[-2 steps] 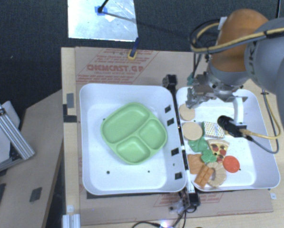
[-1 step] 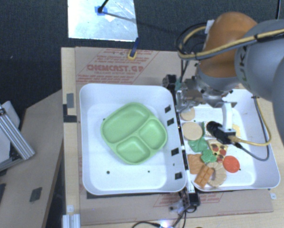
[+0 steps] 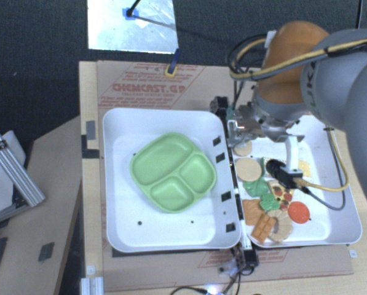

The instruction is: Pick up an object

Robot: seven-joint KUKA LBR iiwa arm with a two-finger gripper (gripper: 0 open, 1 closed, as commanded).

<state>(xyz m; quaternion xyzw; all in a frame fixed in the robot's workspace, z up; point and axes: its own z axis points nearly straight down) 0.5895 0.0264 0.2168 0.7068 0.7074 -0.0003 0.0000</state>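
Food pieces point(image 3: 270, 204) lie heaped along the left side of the right bin point(image 3: 334, 223), close to the wall it shares with the left bin point(image 3: 128, 226). Among them are a tan disc point(image 3: 249, 169), a green leaf point(image 3: 259, 188) just below it, a red disc point(image 3: 299, 212) to the right and a waffle point(image 3: 264, 227) at the near end. The hand point(image 3: 235, 134) is low over the bin's far left corner, just above a smaller disc point(image 3: 243, 147); it cannot be told whether it is open or closed. A green plate point(image 3: 173, 172) sits in the left bin.
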